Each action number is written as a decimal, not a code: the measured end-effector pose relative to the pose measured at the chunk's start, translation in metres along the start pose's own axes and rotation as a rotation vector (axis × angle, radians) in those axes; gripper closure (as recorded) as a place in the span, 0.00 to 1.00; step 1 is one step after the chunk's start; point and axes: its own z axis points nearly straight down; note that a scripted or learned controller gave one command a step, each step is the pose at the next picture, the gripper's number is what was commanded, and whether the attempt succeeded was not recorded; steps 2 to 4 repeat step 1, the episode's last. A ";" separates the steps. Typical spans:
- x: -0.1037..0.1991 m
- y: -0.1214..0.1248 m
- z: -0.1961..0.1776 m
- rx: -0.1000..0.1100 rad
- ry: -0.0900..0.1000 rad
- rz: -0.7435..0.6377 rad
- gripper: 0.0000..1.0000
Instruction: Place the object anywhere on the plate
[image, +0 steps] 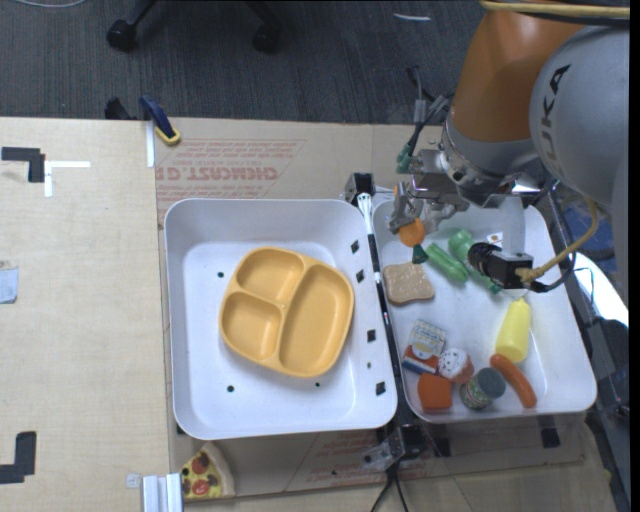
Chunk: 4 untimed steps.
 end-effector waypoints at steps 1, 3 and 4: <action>0.000 0.000 0.000 0.000 -0.001 0.001 0.00; 0.000 0.000 0.000 0.000 -0.001 0.001 0.00; 0.000 0.000 0.000 0.000 -0.001 0.001 0.00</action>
